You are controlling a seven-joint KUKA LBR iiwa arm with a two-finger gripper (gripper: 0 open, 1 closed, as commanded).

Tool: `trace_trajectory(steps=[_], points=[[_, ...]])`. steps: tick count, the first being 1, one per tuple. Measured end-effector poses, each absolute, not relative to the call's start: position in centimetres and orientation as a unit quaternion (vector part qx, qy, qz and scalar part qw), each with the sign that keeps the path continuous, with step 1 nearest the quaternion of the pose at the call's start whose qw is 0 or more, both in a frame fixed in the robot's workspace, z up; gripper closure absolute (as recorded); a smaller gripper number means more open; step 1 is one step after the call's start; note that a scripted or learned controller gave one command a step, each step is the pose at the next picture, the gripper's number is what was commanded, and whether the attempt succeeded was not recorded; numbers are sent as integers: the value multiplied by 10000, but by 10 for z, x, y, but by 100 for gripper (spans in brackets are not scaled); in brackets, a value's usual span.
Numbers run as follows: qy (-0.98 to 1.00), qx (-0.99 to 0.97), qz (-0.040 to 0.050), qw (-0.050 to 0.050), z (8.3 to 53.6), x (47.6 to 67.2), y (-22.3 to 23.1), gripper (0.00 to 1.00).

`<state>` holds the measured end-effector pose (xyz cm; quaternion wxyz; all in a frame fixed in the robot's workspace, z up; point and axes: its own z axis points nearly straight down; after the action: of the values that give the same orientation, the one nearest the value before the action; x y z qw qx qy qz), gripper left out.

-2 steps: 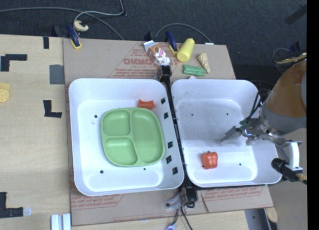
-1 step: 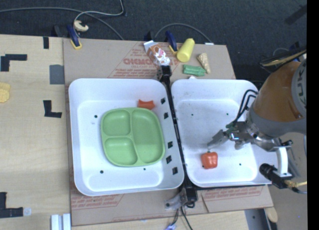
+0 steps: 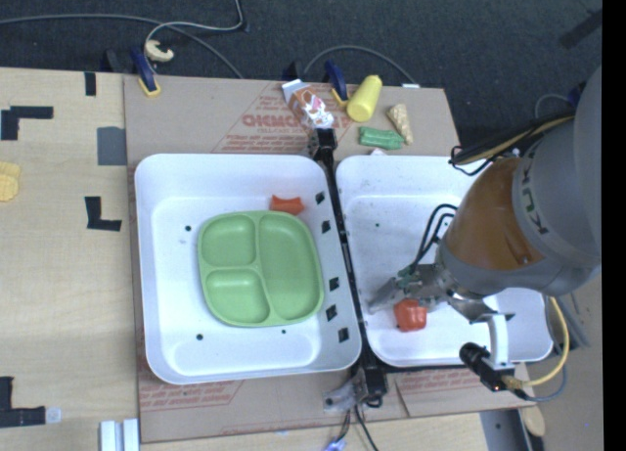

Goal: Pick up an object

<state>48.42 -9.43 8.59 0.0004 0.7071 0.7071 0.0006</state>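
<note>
Gripper [image 3: 403,288] is low in the right bin [image 3: 391,190], near its front-left part, reaching in from under the bulky grey arm [image 3: 562,204] with its orange band [image 3: 494,229]. Finger state: cannot tell. The metal parts at the wrist blur together, and I can make out a grey pointed piece running left toward the divider but not a gap or a closure.

A small red object [image 3: 411,316] lies on the bin floor just below and beside the gripper (blocky, matte, possibly a toy food piece; touching the gripper or merely next to it, cannot be resolved). It is not visibly between the fingers.

Left bin [image 3: 156,244]: shallow white plastic with rounded corners and a smooth, slightly glossy wall. It holds a light green divided plate [image 3: 262,268], rounded-square, with three compartments and a matte surface, lying flat near the centre. A small orange-red piece [image 3: 287,203] sits on the bin floor just behind the plate, near the divider.

Behind the bins, on the brown cardboard sheet [image 3: 235,116]: a yellow rounded bottle-like item [image 3: 364,97], a green flat piece [image 3: 380,138], a tan cone-like piece [image 3: 400,122] and a small printed carton [image 3: 308,105], all close together. Black cables [image 3: 196,19] trail over the dark floor beyond.
</note>
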Motion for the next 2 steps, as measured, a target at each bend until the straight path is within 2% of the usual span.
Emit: trace_trajectory(steps=[1,2], points=[[7068,7074,-6,-2,129,483,-133,0],[7068,7074,-3,3,86,484,-100,0]])
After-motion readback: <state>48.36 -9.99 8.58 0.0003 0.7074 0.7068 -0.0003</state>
